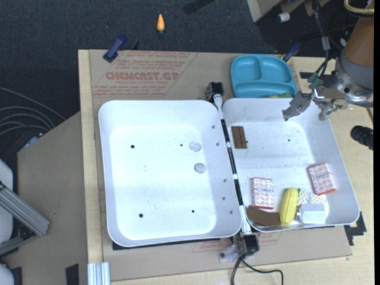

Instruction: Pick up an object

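A robot arm's gripper (309,107) hangs above the far edge of the right bin (279,129), its two fingers spread apart and nothing between them. Well to the gripper's left lies the left bin (119,159), bare but for two small round discs (197,157) near its middle. Nearer, down and to the left of the gripper, a small brown block (238,137) rests by the wall where the bins meet. The main pickings crowd the near end of the right bin, well below the gripper: a red-patterned packet (262,192), a yellow corn cob (288,205), a white block (313,211) and a second red packet (321,178). Just beyond the gripper, a blue divided tray (262,76) sits on the surface. By this evidence the pick has yet to begin: choosing, descending, closing and lifting all remain.
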`<state>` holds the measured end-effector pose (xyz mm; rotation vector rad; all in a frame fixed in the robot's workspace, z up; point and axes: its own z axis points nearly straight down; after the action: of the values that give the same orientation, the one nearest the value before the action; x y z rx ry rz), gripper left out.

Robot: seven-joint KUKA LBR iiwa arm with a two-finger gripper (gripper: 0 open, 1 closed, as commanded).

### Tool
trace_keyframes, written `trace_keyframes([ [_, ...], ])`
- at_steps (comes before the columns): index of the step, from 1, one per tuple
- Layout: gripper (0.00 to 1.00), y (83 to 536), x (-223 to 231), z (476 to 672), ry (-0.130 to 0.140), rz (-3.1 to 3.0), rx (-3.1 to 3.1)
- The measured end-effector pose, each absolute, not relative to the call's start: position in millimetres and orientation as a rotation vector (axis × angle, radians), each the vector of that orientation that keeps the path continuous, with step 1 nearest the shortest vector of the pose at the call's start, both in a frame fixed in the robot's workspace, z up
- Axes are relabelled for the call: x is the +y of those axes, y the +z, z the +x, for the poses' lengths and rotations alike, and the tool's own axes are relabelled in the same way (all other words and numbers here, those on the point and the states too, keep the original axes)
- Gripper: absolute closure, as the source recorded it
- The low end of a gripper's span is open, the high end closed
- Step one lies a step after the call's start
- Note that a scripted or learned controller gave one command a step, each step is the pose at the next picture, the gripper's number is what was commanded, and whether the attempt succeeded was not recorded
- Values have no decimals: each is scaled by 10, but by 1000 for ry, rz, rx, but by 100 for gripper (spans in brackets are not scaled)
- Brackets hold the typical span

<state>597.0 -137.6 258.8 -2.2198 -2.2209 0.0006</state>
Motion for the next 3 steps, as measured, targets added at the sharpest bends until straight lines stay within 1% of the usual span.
trace_keyframes([
  [1, 0, 1501, -1017, 5308, 3, -2219, -2218],
  [2, 0, 841, -911, 4784, 1, -2221, -2219],
  [3, 100, 937, -908, 4785, 0, -2222, -2219],
])
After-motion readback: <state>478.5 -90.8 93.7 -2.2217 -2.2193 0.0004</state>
